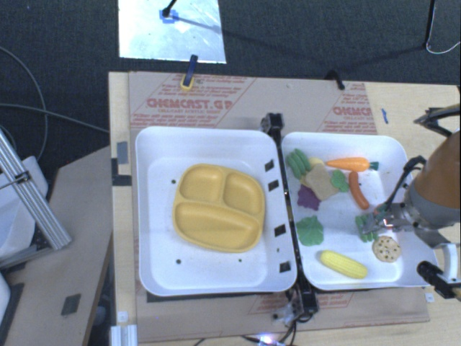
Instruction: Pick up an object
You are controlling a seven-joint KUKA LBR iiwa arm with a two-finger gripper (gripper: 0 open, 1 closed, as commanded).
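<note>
Presently, in the camera view, the tool [371,224] sits low in the right bin [395,148], over a small green toy [364,225] beside the cookie [387,249]. Its opening cannot be told. Judged step: grasp attempt; next needs a confirmed grip, then a lift.

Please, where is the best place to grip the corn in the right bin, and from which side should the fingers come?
Grip the corn across its middle, coming straight down from above. It lies flat on the floor of the right bin, long and narrow, pointing left to right at a slight slant, so the fingers probably close best across its short width. The cookie and the green leafy piece lie apart from it, leaving room.
</note>
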